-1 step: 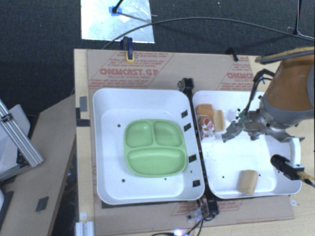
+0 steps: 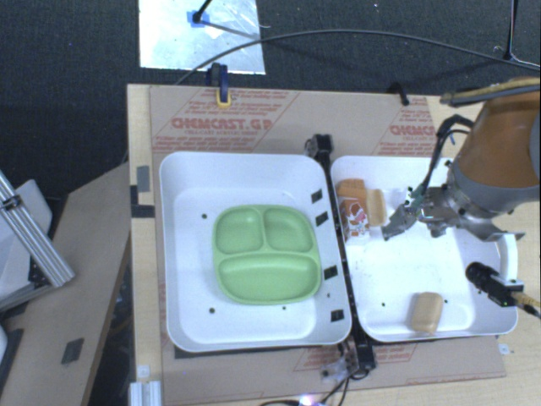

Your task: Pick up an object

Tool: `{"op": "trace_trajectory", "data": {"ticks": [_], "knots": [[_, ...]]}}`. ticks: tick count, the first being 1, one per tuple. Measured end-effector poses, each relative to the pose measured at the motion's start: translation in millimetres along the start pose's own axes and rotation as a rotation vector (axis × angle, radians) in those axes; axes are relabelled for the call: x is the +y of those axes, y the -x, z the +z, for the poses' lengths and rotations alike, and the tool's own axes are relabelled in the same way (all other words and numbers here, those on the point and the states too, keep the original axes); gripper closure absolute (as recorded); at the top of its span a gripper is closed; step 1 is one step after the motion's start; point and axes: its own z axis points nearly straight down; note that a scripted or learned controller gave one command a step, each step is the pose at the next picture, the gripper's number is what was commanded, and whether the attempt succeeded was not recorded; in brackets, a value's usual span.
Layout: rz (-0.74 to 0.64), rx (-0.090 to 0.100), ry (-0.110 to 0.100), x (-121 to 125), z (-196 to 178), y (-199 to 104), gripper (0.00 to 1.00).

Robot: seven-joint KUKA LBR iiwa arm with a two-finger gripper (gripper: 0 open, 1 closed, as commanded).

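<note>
**benchwatcher:** Dark carpet all round, a brown sheet (image 2: 254, 112) over the bench, and two white bins on top of it. The left bin (image 2: 182, 176) just has a green divided plate (image 2: 269, 254) in it. The right bin (image 2: 397, 269) is the interesting one. There's an orange-and-white snack packet (image 2: 353, 208) tight against the wall it shares with the other bin. A small tan piece (image 2: 375, 206) is touching the packet's right side, and a tan block (image 2: 426, 311) sits well apart near the front edge.

**gearhead:** Where's the gripper at?

**benchwatcher:** The gripper (image 2: 390, 227) is low over the right bin, just beside that small tan piece, with the arm (image 2: 507, 150) stretched in from the right. Honestly I can't tell from this angle whether the claw is spread or pressed together. Nothing visibly pinched in it.

**gearhead:** So what goes wrong?

**benchwatcher:** My guess is that because the snack packet and the tan piece touch, the claw lands across both and shoves one instead of pinching either. The packet also hugs the bin wall, so there's little room on that side and it could just get jammed or skid. The wrapper looks slick too, so a slip on the lift wouldn't surprise me. I'd say the tan block out in the open is the safer pick.
</note>
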Motion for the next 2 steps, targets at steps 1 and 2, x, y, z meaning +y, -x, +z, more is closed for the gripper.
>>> {"op": "trace_trajectory", "data": {"ticks": [1,2], "knots": [[0.003,0.000,-0.003,8.4,50.1,5.5,0.00],[0.003,0.000,-0.003,5.7,92.7,8.8,0.00]]}}
